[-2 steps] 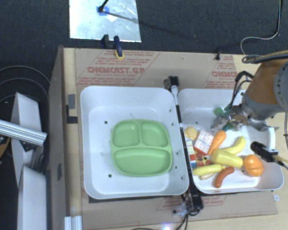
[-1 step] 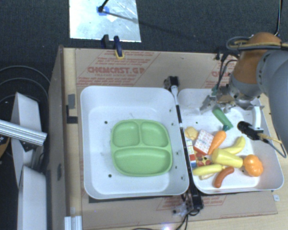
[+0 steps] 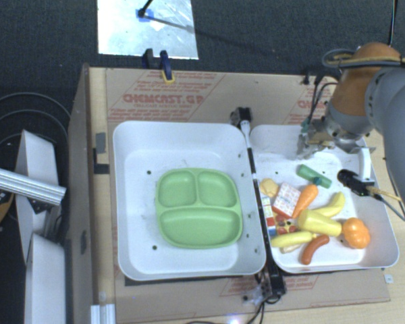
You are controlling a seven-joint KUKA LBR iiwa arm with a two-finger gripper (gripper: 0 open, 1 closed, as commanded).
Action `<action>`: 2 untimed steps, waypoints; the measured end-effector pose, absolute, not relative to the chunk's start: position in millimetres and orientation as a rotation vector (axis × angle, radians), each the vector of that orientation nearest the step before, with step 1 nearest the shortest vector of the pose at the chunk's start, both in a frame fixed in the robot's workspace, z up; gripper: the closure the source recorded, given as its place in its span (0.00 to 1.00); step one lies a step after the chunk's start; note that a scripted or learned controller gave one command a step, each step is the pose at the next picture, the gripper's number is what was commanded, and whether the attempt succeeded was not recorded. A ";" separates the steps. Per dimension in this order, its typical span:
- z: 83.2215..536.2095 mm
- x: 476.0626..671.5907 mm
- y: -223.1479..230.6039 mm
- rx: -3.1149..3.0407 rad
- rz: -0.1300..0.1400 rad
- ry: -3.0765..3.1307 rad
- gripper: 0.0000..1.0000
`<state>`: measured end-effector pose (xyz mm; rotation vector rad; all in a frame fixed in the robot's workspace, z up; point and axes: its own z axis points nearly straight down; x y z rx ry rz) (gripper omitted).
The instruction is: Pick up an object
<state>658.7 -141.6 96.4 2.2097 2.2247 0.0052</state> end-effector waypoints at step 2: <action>83.4 596.6 -149.1 2.226 -0.005 2.222 0.00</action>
